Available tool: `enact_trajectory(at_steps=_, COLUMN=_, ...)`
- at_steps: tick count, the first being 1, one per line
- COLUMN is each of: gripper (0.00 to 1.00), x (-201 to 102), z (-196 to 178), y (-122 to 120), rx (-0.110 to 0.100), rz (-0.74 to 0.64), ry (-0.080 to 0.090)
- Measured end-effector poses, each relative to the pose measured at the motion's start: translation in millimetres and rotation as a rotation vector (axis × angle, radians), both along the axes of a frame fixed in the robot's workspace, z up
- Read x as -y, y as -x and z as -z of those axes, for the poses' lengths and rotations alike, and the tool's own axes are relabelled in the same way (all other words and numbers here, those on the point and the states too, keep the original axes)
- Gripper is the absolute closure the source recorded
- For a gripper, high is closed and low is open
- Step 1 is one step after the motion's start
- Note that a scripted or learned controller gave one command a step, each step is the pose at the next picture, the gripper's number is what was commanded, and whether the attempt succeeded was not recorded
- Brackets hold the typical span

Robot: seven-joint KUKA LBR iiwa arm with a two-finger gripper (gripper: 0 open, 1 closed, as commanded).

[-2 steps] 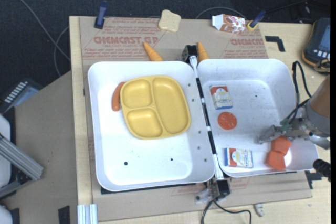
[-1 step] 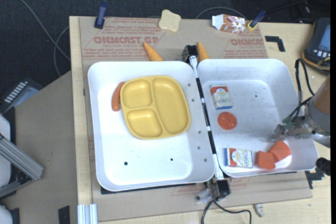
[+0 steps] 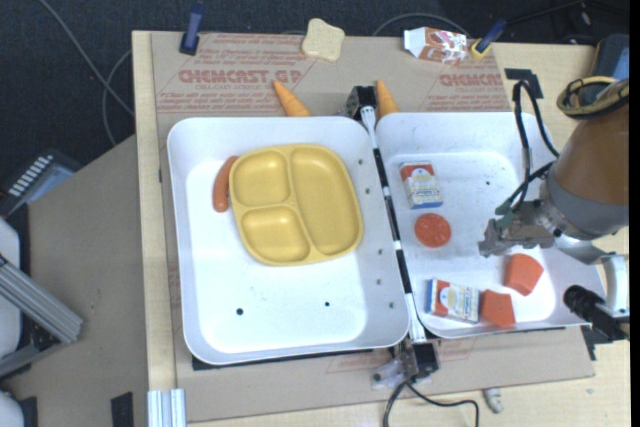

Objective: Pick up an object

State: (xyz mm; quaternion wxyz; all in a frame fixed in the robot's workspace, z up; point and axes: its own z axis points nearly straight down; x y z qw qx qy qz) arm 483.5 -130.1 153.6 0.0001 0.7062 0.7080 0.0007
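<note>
Grey two-finger gripper [image 3: 508, 237] low over right white bin [image 3: 470, 137], near its right edge; finger state: cannot tell. Orange-red block [image 3: 524, 272] just beside, likely target, unheld. Round red disc [image 3: 433, 231], small red-white carton [image 3: 422, 185] mid-bin. Yellow compartment tray [image 3: 296, 203] in left white bin [image 3: 200, 245], orange sausage [image 3: 221, 185] wedged at tray's left edge.

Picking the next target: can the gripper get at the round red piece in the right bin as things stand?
Probably yes. The round red piece lies apart from the small carton above it, with bare bin floor around it, and the gripper hangs just to its right.
</note>
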Motion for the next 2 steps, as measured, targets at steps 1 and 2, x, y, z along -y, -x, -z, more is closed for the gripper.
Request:
enact_trajectory(at_steps=1, gripper=1.0, x=70.8, z=-39.9, y=-35.1, rx=0.001, rz=0.003, ry=0.003)
enact_trajectory(at_steps=2, gripper=1.0, x=56.7, z=38.8, y=-31.8, rx=-0.003, rz=0.003, ry=0.0)
